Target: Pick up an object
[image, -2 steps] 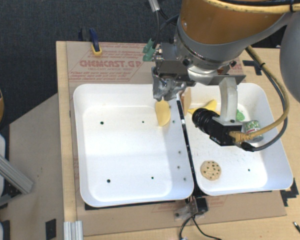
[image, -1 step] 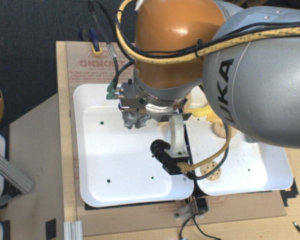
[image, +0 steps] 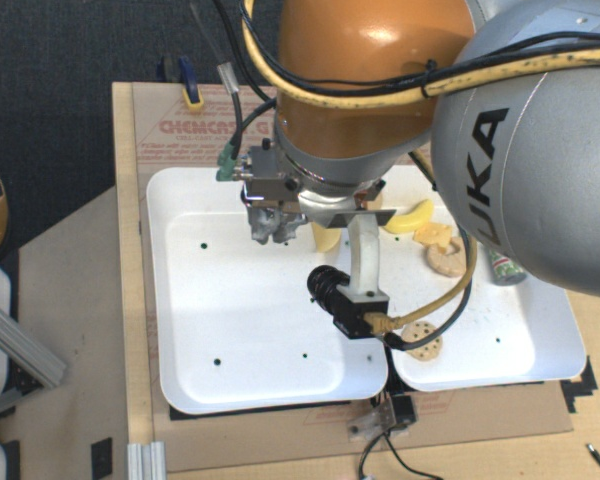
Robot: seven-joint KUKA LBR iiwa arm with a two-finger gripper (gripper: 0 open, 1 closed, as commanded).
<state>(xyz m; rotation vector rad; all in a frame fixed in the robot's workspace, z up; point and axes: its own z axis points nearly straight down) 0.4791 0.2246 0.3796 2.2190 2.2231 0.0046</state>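
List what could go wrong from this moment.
1. The end effector sits over the left bin, while the yellow piece and the tan biscuit lie in the right bin: a grasp here would likely catch nothing.
2. Those two lie close together, so a later grasp may nudge one away.

The left bin (image: 230, 338) has lots of free room. In the right bin (image: 510, 353) a yellow toy (image: 412, 218), cookies (image: 444, 259) and a tube (image: 502, 266) block the way.

The hand (image: 273, 225) hangs over the back of the left bin (image: 230, 373).
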